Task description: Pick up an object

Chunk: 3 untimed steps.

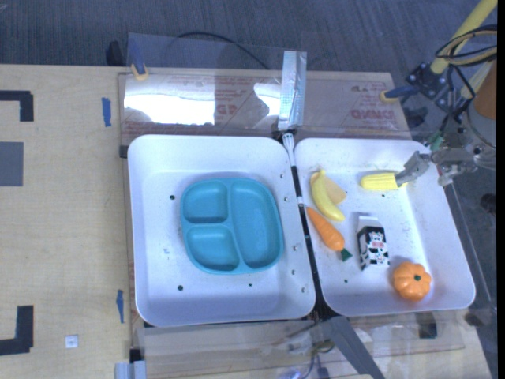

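Five small toys lie in the right bin (461, 287): corn cob (378, 181), banana (326, 196), carrot (326, 227), cow figure (372, 245), pumpkin (411, 280). Nearest the gripper (417, 166), at the bin's far right edge, is the corn. It looks like light, hard, smooth plastic, likely to roll, so I would pinch it across its middle. Whether the gripper is spread or closed, I cannot tell.
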Each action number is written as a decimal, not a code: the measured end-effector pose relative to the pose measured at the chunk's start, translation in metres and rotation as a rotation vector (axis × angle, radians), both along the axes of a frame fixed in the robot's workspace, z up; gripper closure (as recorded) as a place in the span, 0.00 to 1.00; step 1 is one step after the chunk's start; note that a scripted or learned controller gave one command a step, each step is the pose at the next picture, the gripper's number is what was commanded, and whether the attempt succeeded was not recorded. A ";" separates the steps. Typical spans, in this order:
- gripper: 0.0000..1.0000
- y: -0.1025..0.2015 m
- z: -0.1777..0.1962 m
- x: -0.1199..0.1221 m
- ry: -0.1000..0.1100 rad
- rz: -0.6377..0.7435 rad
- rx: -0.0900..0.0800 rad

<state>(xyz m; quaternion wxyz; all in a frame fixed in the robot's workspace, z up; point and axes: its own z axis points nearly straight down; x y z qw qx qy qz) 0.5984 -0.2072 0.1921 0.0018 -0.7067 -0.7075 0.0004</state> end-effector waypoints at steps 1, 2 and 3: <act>0.00 -0.017 0.074 -0.037 -0.011 0.242 -0.008; 0.00 0.031 -0.015 -0.048 0.002 0.488 0.003; 0.00 0.093 -0.092 -0.061 -0.001 0.579 0.002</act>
